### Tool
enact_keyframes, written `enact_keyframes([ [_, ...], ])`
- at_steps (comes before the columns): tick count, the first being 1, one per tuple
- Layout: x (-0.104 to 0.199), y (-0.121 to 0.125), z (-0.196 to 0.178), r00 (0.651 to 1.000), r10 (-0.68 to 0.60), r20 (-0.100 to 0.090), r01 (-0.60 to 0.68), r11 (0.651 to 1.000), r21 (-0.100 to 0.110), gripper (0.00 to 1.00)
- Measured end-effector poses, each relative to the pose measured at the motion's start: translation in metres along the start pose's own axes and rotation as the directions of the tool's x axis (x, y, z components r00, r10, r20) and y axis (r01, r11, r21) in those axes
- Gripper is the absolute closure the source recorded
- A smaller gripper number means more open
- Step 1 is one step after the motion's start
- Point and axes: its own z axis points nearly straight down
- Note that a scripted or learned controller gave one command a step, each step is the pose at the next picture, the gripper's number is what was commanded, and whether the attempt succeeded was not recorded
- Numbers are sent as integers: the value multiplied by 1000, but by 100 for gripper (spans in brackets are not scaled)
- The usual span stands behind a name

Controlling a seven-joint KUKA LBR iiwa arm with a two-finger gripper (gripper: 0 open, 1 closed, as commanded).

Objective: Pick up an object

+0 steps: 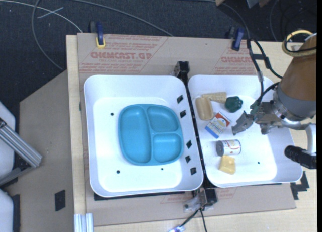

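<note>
Clutter sits bunched in the left half of the right bin [261, 168]: a tan block [204, 108] and a pale stick [216, 96] toward the far wall, a dark green lump [233, 103] just beside them, a small red, white and blue carton [217, 125] in the middle, a little can [229, 148] on its side nearer the front, and a yellow wedge [227, 165] near the front rim. The pieces lie close together, yet most are apart from one another. The right half of that bin's floor lies bare and white. The jaws [241, 124] hang low just right of the carton, tips apart, nothing between them. The left bin [98, 170] carries a blue divided plate [150, 134] at its centre, with white floor all round it. Both bins rest on a cardboard-topped counter [126, 50]
</note>
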Motion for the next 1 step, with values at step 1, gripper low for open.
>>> enact_keyframes([
  [1,0,3,-6,1000,-4,2,4,1000,-13,0],
])
